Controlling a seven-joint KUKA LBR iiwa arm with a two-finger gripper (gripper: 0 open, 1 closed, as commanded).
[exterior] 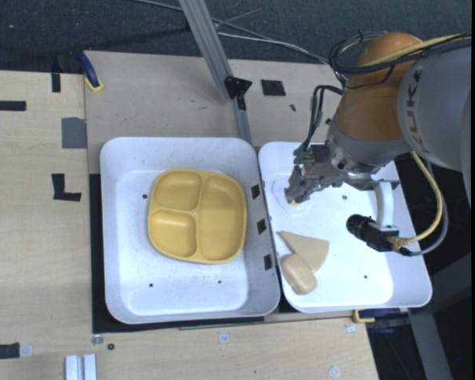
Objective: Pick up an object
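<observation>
Pincer (294, 195) low in right bin (396, 287), finger state unclear. Wedge (310, 248) looks light, stiff; grip across its thin sides.

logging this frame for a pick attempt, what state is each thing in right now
yellow divided plate: lying flat, right way up, in the left bin
beige wedge: lying flat in the right bin, near its left wall
beige block: lying against the wedge's front edge
gripper: low over the right bin's back left corner, apart from the wedge and block, nothing visibly held
</observation>
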